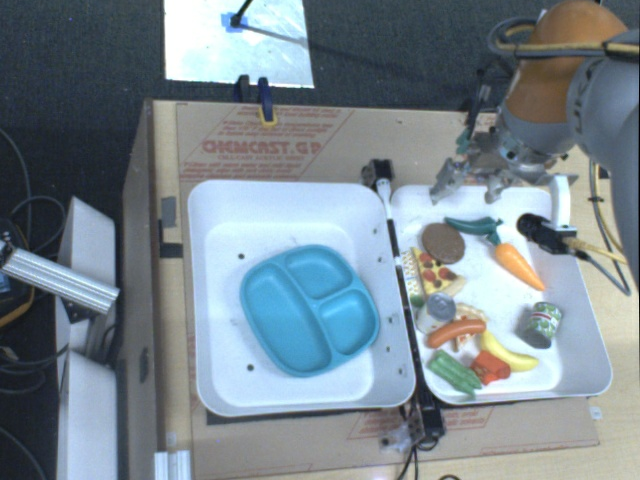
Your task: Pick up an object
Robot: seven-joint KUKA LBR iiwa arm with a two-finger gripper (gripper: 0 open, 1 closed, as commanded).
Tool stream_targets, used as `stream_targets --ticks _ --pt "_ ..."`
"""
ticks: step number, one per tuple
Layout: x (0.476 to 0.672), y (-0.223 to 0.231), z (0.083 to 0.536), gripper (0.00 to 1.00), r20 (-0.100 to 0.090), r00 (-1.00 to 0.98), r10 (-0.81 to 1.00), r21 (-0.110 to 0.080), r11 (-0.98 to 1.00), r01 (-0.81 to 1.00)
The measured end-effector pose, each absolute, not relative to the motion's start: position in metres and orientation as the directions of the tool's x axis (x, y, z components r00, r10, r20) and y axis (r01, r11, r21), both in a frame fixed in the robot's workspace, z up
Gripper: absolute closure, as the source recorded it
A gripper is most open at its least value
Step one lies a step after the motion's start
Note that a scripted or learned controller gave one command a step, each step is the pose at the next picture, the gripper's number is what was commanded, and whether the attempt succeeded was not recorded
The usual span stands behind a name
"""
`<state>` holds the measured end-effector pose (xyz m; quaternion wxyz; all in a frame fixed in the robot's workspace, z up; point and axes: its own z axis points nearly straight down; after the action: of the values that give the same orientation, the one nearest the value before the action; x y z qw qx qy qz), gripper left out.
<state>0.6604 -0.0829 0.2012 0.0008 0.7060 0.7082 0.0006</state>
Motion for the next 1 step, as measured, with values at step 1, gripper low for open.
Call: stream_targets --ticks 1 --pt "0.6457 -0.0935 0.0931 0.0 0.0 -0.001 1.0 0.0 0.001 1.0"
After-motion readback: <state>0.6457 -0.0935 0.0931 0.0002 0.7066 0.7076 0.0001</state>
